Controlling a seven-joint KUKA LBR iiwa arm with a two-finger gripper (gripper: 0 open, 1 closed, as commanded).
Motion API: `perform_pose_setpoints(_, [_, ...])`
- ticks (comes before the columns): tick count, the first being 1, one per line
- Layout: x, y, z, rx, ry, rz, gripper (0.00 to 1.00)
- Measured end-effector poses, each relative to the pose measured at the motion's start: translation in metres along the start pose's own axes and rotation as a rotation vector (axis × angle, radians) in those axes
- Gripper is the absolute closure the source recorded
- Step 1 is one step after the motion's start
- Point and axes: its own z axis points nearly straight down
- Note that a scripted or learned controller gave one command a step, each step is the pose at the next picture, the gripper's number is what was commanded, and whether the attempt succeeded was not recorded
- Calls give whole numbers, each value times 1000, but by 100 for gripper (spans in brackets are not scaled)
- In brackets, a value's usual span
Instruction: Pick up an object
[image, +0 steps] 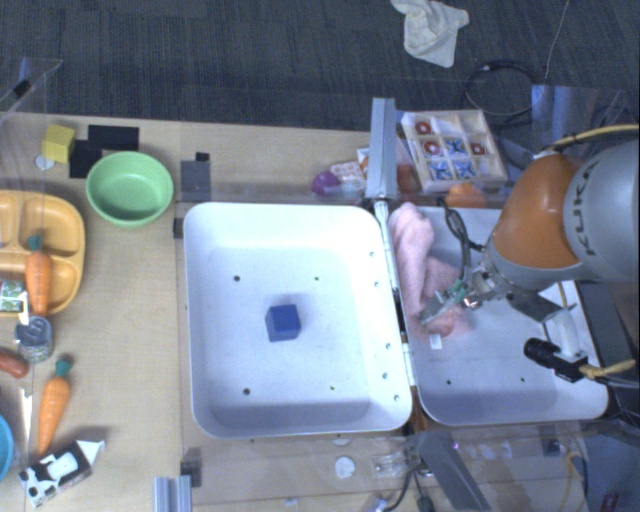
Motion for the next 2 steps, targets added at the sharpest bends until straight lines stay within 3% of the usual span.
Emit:
perform_pose_setpoints(1, [-1, 4, -14, -10, -4, 0, 100])
perform_pose_setpoints(2, [25, 78, -94, 6, 4, -83, 100])
